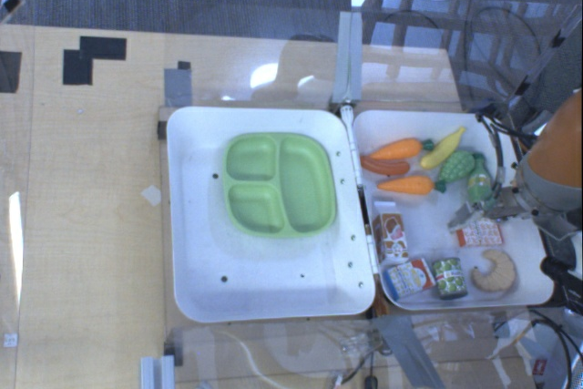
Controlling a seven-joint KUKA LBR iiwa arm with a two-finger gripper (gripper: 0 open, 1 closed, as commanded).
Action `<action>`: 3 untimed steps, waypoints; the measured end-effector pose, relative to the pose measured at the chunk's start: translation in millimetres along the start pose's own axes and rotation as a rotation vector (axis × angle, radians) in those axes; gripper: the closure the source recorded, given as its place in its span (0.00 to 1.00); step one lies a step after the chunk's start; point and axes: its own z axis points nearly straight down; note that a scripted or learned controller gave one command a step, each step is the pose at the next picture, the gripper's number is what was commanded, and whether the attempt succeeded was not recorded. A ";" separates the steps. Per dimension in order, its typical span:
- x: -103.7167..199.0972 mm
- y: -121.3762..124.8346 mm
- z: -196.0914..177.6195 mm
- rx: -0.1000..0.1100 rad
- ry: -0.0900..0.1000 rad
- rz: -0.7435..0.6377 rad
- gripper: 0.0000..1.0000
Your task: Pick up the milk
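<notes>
In the camera view, the milk (390, 235) is a small carton lying near the left wall of the right bin (547, 291), with bare white floor just to its right. The gripper (469, 216) hangs low at the right side of the frame, near a green bottle (479, 185). Whether its jaws are wide or narrow cannot be told. A green plate (279, 184) sits in the left bin (196, 287), with open room around it.

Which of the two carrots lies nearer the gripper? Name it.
The lower carrot, just under the red sausage. It lies closer to the gripper than the upper carrot, which sits farther back beside the banana.
</notes>
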 end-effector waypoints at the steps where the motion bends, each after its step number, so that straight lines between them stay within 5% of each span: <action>1: 85.2 69.7 3.2 -0.016 -0.005 0.229 0.00; 2: 117.8 15.9 -12.2 -0.007 -0.003 0.452 0.00; 3: 89.6 43.9 0.7 0.000 0.002 0.474 0.00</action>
